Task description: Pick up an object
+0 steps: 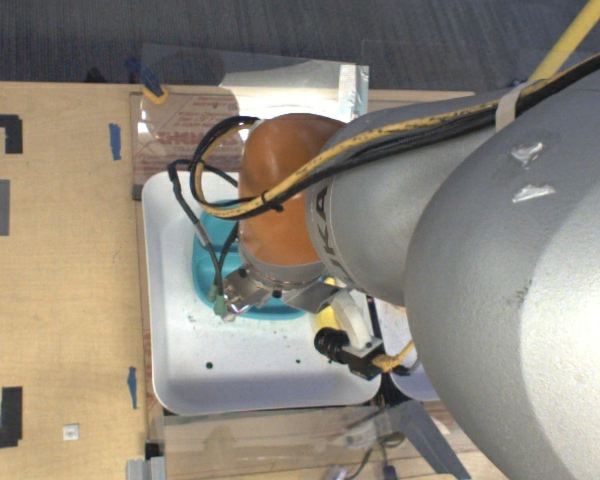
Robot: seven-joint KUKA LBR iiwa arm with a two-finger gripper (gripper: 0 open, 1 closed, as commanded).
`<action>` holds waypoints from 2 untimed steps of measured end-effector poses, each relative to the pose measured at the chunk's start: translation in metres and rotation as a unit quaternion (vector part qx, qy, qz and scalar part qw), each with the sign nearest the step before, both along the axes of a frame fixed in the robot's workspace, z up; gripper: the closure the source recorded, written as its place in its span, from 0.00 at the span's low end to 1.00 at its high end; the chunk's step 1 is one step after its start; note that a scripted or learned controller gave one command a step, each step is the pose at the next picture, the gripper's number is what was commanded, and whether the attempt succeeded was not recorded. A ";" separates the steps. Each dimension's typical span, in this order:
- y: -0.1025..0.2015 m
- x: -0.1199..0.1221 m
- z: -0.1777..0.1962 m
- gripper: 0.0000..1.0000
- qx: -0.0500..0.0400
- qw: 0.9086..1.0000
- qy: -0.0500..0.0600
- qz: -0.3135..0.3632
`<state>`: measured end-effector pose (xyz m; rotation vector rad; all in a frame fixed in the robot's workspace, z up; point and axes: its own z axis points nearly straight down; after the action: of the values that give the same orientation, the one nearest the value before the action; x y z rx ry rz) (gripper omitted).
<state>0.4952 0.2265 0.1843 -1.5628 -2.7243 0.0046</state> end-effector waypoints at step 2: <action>-0.016 -0.016 0.003 1.00 -0.002 0.903 0.000 -0.430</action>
<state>0.4792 0.2103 0.1874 -2.5829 -1.7882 0.0099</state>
